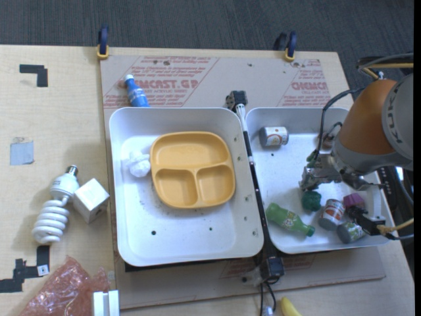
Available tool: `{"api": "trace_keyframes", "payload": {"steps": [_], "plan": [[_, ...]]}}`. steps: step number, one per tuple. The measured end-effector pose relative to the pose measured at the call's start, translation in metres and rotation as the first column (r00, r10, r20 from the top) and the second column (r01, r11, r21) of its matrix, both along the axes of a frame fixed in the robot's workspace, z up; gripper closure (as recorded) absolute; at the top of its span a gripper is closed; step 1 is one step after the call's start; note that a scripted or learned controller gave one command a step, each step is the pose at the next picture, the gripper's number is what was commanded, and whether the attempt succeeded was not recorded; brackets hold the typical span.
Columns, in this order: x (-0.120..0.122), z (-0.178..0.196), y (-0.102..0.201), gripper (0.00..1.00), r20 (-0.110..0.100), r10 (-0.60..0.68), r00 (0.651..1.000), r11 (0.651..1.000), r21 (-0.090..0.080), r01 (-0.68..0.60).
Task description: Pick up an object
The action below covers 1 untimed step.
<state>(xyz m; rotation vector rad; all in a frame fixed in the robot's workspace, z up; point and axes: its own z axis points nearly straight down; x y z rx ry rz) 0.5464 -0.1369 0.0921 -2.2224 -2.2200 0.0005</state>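
Note:
My gripper (314,178) hangs low over the right bin (289,242), reaching in from the right under the orange wrist band. Just below it lies a small dark green object (311,200), close to the gripper tip; contact is unclear. A green bottle (288,218) lies on its side to the lower left. A small can (332,213), a magenta piece (353,200) and another small can (350,232) sit at the bin's lower right. A small grey and orange cylinder (273,136) rests near the bin's far wall.
The left bin (131,236) holds a yellow divided plate (193,169) and a white crumpled lump (139,166). Outside the bins lie a blue bottle (136,91), a spiral light bulb (55,206), a white cube (91,198) and a pink bag (62,289).

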Motion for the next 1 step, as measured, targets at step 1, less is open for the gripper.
{"api": "trace_keyframes", "payload": {"steps": [1], "plan": [[0.0475, 0.0181, -0.0553, 0.0, 0.001, 0.004, 1.0, 1.0, 0.004, -0.004]]}}
